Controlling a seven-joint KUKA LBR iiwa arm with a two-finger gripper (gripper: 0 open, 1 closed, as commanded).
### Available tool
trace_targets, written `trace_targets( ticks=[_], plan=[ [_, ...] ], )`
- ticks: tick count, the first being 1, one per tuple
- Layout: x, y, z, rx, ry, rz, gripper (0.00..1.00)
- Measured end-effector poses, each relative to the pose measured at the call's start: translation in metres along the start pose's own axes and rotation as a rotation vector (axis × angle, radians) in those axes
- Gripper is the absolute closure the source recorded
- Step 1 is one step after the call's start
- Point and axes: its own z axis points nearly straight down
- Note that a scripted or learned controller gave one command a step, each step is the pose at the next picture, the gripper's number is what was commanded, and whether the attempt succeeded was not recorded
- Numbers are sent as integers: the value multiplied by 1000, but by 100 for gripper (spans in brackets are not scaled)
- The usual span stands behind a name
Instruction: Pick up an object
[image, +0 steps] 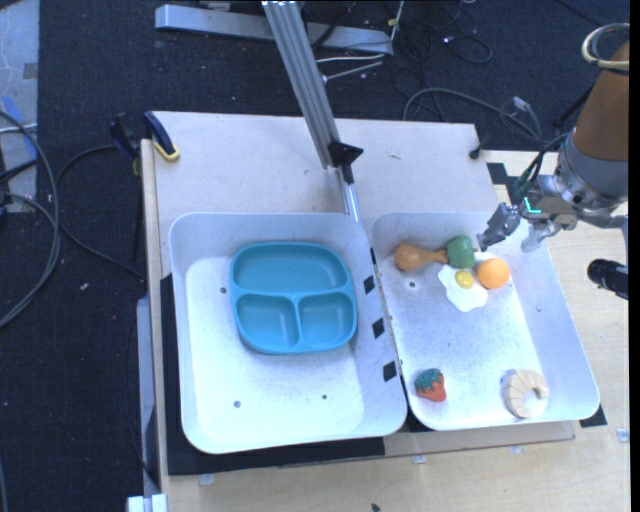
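Robotics lab; loose cables (60, 190), aluminium strut (310, 85), plywood bench (300, 160)

Dark carpet (80, 330) (strewn with cables (70, 190)) surrounds bench (250, 150).

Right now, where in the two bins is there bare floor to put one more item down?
Left bin: bare floor in front of the blue tray and along its left. Right bin: a bare patch mid-floor, between the egg and the strawberry and shrimp. The back is crowded: drumstick, green piece, orange, with the gripper above.
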Motion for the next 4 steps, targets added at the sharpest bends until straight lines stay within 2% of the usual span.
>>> trace_targets(
  ticks=[1, 3, 4],
  plan=[
    [0, 1, -1, -3, -1, 0, 0],
    [7, 6, 96, 0, 1, -3, 0],
    [-1, 11, 153, 2, 0, 1, 0]
  ],
)
